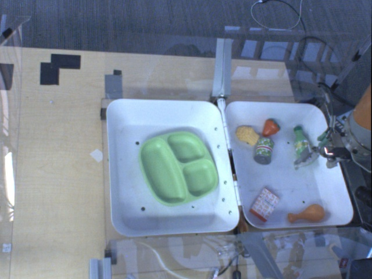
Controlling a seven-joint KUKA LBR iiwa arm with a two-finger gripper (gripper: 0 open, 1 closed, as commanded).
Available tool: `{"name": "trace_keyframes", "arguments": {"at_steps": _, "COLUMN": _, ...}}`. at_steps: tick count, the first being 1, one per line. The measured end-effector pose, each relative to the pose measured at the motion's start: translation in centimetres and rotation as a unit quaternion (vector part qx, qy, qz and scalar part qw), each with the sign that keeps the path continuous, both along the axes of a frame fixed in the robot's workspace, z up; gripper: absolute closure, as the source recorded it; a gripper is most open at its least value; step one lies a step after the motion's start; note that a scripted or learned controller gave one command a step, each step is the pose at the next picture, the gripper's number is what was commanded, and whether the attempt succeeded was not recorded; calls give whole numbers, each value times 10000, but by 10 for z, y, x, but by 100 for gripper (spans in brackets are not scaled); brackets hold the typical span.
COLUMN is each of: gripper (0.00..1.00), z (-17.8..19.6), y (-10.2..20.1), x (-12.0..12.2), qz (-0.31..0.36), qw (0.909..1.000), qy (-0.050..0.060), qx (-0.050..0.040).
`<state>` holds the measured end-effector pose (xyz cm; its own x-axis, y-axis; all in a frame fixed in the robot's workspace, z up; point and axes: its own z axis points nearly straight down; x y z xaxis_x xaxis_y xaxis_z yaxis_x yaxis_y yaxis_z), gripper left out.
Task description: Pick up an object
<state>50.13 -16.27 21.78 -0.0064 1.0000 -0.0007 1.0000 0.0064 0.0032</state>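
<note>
Nearest the camera, in the right bin (343,214), lie a small red-and-white box (264,204) at the near left corner and an orange drumstick-shaped toy (308,214) toward the near right corner, well apart from each other. Farther back in the same bin, a dark can with a green label (264,150) stands near the middle left. Just beyond it sit a yellow crumbly lump (247,135) and a red-orange piece with a green tip (270,127), the can close to both. A green bottle (300,142) lies to the right of the can, its cap pointing toward the far side.

At the right edge of this bin is the claw (312,154), just beside the near end of the green bottle. The grey arm (354,144) reaches in from the right, its orange band (363,112) showing at the frame's edge. Whether the claw's fingers are apart or together cannot be told, and nothing can be seen between them.

The left bin (122,156) holds a light green divided tray (179,167) with one long compartment and two smaller ones, lying slightly turned in the bin's middle. Both bins rest side by side on a pale wooden table (58,156), which bears black tape marks (58,67) at its far left.
</note>
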Motion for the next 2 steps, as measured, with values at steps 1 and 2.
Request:
{"name": "trace_keyframes", "arguments": {"at_steps": 1, "gripper": 0, "z": -44, "y": 26, "x": 39, "qz": 164, "qw": 9999, "qy": -2, "qx": -1}}
{"name": "trace_keyframes", "arguments": {"at_steps": 2, "gripper": 0, "z": -114, "y": 27, "x": 86, "qz": 708, "qw": 9975, "qy": -17, "qx": -3}}
